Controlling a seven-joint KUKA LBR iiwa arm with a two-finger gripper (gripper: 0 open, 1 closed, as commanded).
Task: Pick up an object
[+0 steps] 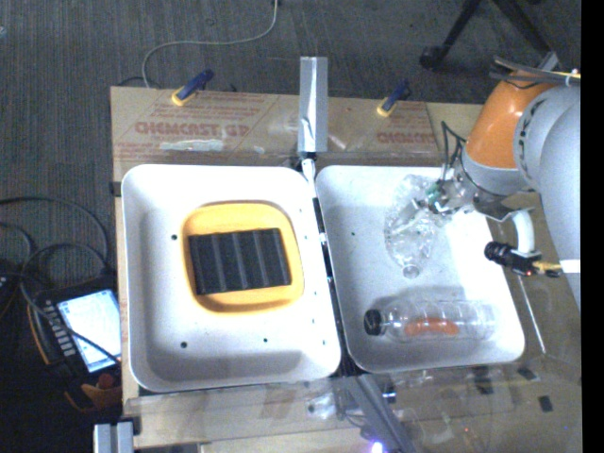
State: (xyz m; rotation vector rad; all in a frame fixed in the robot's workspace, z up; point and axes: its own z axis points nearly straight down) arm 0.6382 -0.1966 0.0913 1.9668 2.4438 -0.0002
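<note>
The gripper (444, 196) hangs over the right bin (359, 215), touching the crumpled clear plastic (411, 225); its grip I cannot tell; a clear bottle (429, 321) lies nearby.

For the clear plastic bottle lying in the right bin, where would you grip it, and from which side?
Grip the clear bottle across the middle of its body, coming straight down from above. It lies on its side along the right bin near the front wall, dark cap pointing left. Fingers should close front-to-back across the round body; the front wall looks close, so that clearance may be tight.
</note>
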